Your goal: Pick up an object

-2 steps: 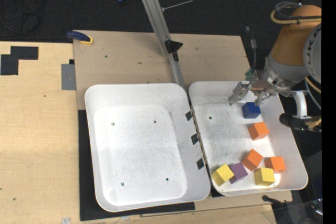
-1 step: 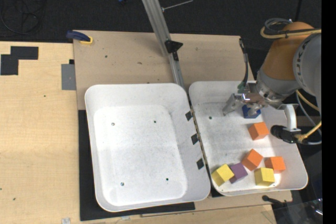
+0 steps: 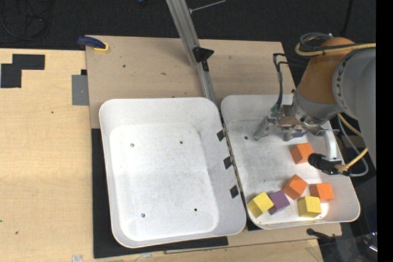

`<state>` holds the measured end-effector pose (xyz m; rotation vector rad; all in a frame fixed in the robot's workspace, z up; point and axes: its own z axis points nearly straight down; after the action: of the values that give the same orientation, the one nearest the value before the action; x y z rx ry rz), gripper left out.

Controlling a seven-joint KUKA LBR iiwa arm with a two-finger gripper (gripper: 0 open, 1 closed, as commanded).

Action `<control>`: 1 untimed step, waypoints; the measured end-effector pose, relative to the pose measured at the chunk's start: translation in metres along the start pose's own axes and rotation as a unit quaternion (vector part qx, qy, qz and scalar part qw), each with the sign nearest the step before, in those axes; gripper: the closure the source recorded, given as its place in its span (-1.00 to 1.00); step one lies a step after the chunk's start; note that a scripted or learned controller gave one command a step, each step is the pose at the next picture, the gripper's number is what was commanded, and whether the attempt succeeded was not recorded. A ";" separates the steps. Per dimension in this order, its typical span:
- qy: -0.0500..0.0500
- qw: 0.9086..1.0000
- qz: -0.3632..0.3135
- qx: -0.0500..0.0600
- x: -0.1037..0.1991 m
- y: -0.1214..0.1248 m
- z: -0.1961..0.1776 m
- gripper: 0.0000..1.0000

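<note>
My gripper (image 3: 274, 130) hangs over the upper middle of the right bin (image 3: 258, 159), open, with nothing between its fingers. Several small blocks lie in that bin's lower right part. An orange block (image 3: 301, 152) lies closest, just below and right of the gripper. Further down are another orange block (image 3: 295, 186), a third orange one (image 3: 323, 192), a purple block (image 3: 279, 200), a yellow block (image 3: 260, 203) and a second yellow block (image 3: 309, 206). None of them touches the gripper.
The left bin (image 3: 161, 170) sits beside the right one, and black clips (image 3: 227, 161) mark the seam between them. A slanted metal rail (image 3: 183, 21) rises behind the bins. The grey and orange arm (image 3: 334, 86) overhangs the right bin's far right corner.
</note>
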<state>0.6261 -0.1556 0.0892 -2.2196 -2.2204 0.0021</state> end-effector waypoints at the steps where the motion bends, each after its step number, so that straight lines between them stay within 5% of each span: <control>1: 0.000 1.000 0.002 0.001 -0.001 0.000 -0.011 1.00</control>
<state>0.6257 -0.1567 0.1003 -2.2231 -2.2156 0.0032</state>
